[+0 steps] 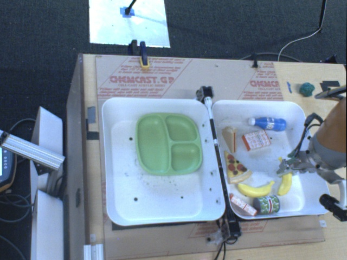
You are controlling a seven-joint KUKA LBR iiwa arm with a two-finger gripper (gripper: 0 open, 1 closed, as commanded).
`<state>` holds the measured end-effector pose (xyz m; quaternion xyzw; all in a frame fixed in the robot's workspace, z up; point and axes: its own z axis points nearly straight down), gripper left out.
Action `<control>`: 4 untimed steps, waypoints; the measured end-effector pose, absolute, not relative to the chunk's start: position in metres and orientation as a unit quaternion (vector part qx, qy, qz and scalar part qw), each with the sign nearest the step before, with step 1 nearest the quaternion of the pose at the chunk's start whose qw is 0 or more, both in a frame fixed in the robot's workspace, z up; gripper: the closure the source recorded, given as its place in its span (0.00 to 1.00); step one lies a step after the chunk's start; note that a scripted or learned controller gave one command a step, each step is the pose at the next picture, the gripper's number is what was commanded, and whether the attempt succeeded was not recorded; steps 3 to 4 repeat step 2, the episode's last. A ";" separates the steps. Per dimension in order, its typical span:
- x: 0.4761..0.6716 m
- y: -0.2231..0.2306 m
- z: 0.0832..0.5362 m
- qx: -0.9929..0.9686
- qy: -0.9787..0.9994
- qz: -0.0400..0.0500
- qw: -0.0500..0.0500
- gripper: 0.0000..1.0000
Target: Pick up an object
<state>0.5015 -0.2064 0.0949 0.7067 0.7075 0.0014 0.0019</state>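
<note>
Curved yellow plastic banana [284, 183] just beneath the gripper [289, 166], finger state impossible to tell.

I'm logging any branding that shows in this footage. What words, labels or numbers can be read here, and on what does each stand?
"CHEMCAST GP", red print on the brown sheet behind the left bin.
"CHEMCAST", the same print, partly cut off, on the sheet behind the right bin.
Blue bottle: label too small to read.
Red-and-white box: print blurred.
Green can: label blurred.
Packet at the right bin's front: print unreadable.
</note>
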 end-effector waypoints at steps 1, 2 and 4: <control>0.543 -0.161 0.163 0.706 0.709 0.001 0.002 1.00; 0.519 -0.080 0.197 0.705 0.709 0.001 0.000 1.00; 0.519 -0.080 0.197 0.705 0.709 0.001 0.000 1.00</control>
